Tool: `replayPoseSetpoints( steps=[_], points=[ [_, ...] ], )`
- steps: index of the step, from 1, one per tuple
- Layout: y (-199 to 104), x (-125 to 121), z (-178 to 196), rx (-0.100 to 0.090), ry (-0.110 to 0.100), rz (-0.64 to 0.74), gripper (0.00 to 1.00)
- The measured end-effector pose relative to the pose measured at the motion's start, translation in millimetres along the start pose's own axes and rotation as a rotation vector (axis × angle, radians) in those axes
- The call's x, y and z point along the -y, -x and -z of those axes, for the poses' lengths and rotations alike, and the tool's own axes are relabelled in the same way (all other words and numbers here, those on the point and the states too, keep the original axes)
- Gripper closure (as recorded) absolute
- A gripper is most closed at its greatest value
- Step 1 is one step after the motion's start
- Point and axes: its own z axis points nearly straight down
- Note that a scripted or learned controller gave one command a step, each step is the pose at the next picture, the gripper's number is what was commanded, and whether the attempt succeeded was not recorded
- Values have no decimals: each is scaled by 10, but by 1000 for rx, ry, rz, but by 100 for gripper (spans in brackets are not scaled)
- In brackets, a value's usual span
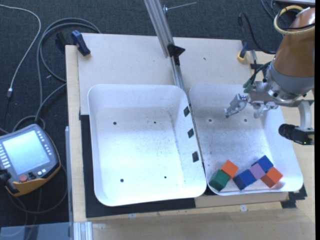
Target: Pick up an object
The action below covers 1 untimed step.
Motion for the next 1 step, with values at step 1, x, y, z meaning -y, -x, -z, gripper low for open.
replayPoseSetpoints(
  steps=[1],
  points=[
    [-469, 640, 42, -3, -6, 3, 0]
  ],
)
